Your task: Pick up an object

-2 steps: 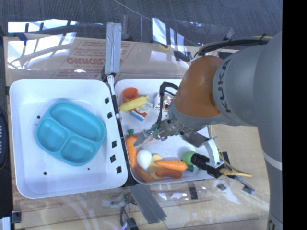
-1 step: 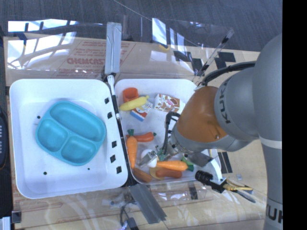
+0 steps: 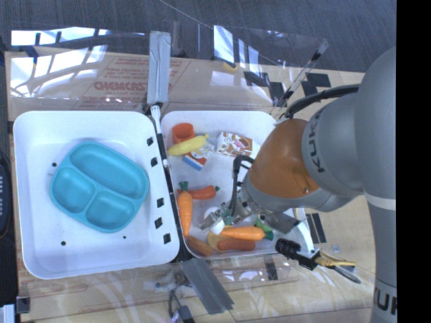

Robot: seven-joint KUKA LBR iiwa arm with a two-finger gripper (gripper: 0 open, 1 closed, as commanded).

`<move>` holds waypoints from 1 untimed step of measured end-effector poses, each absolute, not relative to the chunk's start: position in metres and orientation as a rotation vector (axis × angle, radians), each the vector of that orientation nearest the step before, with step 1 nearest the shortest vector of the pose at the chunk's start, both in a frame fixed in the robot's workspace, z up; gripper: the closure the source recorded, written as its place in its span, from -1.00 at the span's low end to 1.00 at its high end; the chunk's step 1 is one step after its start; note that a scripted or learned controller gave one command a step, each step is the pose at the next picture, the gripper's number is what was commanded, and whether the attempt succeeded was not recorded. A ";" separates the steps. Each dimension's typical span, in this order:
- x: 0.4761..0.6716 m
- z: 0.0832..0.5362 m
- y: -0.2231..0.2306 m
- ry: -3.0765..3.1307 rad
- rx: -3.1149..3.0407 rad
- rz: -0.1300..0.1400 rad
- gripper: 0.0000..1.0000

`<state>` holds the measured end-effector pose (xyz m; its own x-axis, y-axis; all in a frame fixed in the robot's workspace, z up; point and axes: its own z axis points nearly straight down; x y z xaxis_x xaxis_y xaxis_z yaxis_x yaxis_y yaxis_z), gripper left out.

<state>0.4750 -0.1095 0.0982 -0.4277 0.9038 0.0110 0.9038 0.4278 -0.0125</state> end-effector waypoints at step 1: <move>0.478 0.216 -0.046 -2.713 -1.581 0.000 1.00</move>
<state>0.4783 -0.0462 0.2156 -0.4929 0.8701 0.0011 0.8701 0.4929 -0.0008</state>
